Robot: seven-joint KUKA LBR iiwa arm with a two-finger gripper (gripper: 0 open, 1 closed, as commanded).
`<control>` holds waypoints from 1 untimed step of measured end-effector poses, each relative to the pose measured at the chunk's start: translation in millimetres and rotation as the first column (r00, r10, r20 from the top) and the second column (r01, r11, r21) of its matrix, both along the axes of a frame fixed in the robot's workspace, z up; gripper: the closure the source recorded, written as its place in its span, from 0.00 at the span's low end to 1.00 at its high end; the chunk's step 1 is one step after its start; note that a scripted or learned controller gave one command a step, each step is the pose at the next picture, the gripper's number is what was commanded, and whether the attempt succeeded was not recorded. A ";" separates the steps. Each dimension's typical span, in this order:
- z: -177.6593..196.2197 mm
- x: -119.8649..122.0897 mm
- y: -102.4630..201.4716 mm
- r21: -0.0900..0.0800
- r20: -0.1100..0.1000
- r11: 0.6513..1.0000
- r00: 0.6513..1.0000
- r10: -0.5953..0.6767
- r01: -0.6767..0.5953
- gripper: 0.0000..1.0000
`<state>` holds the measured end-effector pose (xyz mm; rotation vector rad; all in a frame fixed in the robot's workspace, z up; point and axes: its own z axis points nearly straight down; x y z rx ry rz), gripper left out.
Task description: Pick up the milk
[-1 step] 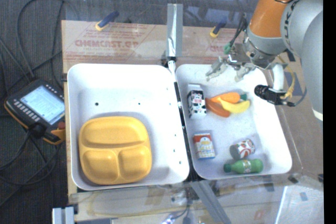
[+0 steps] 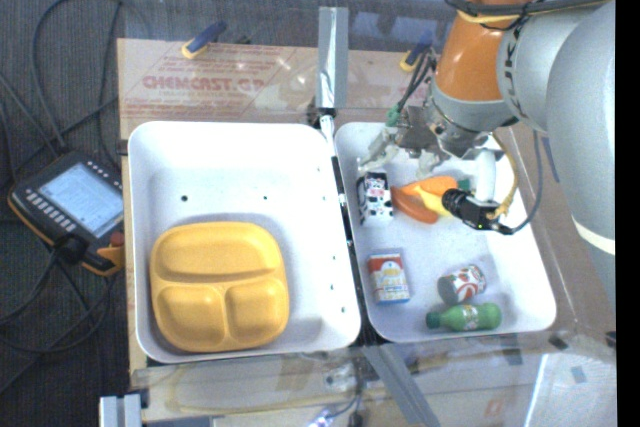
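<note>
Currently: pick not made, milk carton (image 2: 376, 196) free in the right bin (image 2: 540, 310).

Camera view: carton stands at the bin's ten o'clock, against the left wall, cow-patterned, long axis running twelve to six, top toward twelve. Gripper (image 2: 405, 143) hovers just off the carton's one o'clock; jaw state cannot be told. Remaining, by judgement: descend, close, lift.

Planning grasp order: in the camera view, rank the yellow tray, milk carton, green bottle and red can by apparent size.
1. Yellow tray, by far largest.
2. Green bottle and red can look alike.
3. Milk carton, slightly smaller.
</note>
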<state>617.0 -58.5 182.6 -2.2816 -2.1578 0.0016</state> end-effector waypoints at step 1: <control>0.1 0.0 -0.2 0.000 0.000 1.000 1.000 0.000 0.000 0.00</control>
